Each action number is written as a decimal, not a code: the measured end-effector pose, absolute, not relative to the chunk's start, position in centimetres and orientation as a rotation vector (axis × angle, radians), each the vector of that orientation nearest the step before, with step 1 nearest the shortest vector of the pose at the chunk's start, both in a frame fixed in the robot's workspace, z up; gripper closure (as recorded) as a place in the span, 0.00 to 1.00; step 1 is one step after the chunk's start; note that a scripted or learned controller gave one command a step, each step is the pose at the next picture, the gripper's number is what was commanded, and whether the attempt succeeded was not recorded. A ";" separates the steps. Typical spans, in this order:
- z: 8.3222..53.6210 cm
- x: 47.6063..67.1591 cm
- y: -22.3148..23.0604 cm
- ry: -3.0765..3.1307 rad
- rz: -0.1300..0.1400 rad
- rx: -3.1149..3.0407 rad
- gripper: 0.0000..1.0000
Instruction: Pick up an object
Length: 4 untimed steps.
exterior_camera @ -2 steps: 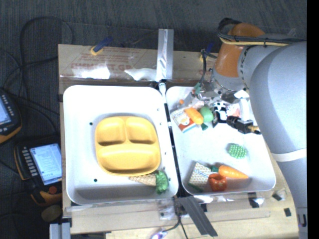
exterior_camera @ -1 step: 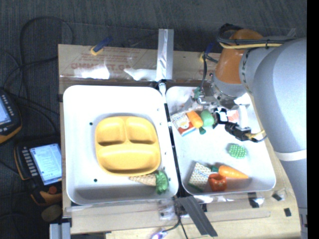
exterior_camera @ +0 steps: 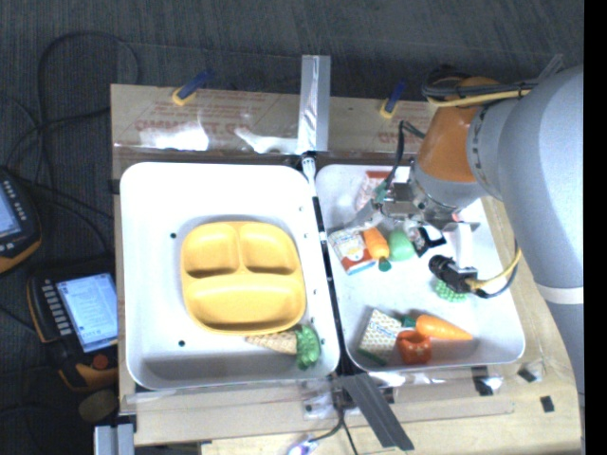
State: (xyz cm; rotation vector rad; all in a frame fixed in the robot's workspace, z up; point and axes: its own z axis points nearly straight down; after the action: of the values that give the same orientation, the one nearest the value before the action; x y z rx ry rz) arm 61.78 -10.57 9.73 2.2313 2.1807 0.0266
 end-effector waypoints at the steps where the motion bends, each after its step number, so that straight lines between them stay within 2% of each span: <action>1: 9.7 59.2 -10.3 2.066 0.032 2.337 0.00; 2: 9.7 57.7 -10.4 2.132 0.029 2.272 0.00; 4: 9.6 54.0 -10.1 1.885 0.037 2.485 0.00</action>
State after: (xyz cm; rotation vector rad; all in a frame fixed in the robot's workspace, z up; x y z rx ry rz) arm 54.01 -10.13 9.61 2.4850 1.8853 0.0374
